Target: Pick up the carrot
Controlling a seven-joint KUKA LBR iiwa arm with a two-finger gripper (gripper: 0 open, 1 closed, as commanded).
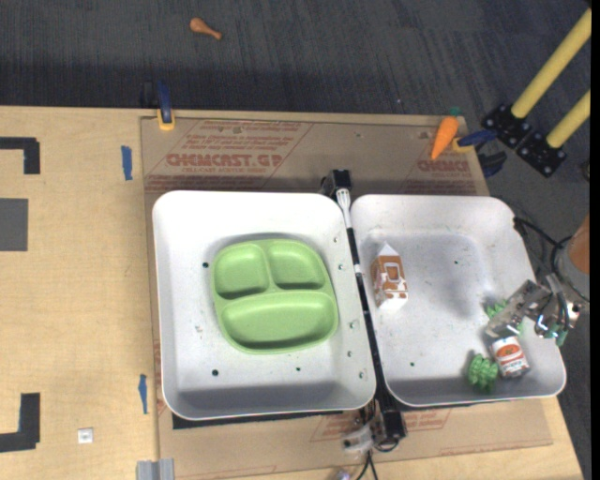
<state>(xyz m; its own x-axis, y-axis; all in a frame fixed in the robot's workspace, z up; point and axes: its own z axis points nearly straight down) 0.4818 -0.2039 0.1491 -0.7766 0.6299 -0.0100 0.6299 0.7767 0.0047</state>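
Two shallow white bins sit side by side on the tabletop, on a sheet of cardboard. The left bin [178, 281] holds a green divided plate [275, 295], lying flat near its middle. In the right bin [441, 220] a small white and orange carton [390, 278] rests near the left wall, and in the bin's near right corner there is a small can with an orange label [509, 358] with a knobbly green toy [484, 372] touching it on its left. The carrot [444, 137] is not in either bin: it lies on the cardboard beyond the right bin, close to the tabletop's far edge, orange with a green top, tilted, beside a blue clamp [478, 139]. The pincer [525, 309] comes in over the right bin's right edge, low, just above the can, well apart from the carrot. Its metal parts are a tangle from where I stand, and I cannot tell how they are set. Another small orange thing [205, 29] lies on the dark floor beyond the tabletop's far edge.
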